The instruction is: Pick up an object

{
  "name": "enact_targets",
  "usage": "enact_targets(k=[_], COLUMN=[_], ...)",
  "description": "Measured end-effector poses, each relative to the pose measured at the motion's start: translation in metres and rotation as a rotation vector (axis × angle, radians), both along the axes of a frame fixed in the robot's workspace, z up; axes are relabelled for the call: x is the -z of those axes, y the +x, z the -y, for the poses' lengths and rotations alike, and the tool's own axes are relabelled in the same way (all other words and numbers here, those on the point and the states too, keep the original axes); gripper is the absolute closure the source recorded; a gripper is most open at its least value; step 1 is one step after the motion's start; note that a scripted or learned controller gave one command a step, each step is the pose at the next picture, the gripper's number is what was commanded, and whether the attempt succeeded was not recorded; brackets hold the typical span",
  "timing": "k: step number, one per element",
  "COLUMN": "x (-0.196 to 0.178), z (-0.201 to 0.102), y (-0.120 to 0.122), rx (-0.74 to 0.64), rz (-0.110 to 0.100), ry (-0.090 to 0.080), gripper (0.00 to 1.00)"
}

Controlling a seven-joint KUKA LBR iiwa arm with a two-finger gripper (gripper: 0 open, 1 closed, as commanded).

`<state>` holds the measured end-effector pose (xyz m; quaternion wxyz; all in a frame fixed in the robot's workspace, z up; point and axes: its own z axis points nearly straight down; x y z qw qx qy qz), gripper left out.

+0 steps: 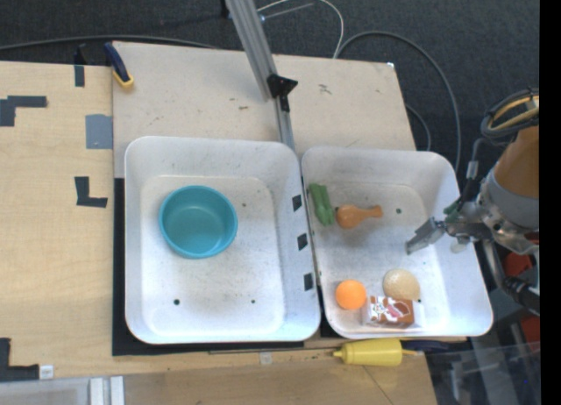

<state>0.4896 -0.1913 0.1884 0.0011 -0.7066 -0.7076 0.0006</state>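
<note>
— Where is the arm sitting right now?

— It is reaching in from the right, with the gripper [428,235] hanging over the right edge of the right bin [377,162]. The orange band is showing just above the wrist.

— And the jaws?

— I cannot tell whether they are spread or pressed together; the dark tip is too small and blurred. Nothing is showing between them.

— What is lying in that bin?

— A green object [320,203] is lying near the bin's left wall, and a tan, pear-shaped piece [357,215] is resting just beside it, its narrow end pointing right. Toward the front, an orange ball [351,294] is sitting next to a red and white packet [389,311], and a pale, rounded object [401,285] is resting just behind the packet. All of them are lying apart from the gripper.

— And the left bin [149,311]?

— It is holding a teal bowl [198,222], standing upright in its left half.

— Anything on the worktop outside the bins?

— A yellow bottle [372,353] is lying on its side just in front of the right bin.
</note>
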Motion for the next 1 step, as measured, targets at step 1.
enact_targets(k=[1], x=[0.0000], z=[-0.0002], y=[0.0001], rx=[0.000], rz=[0.000], ry=[0.000], gripper=[0.00])
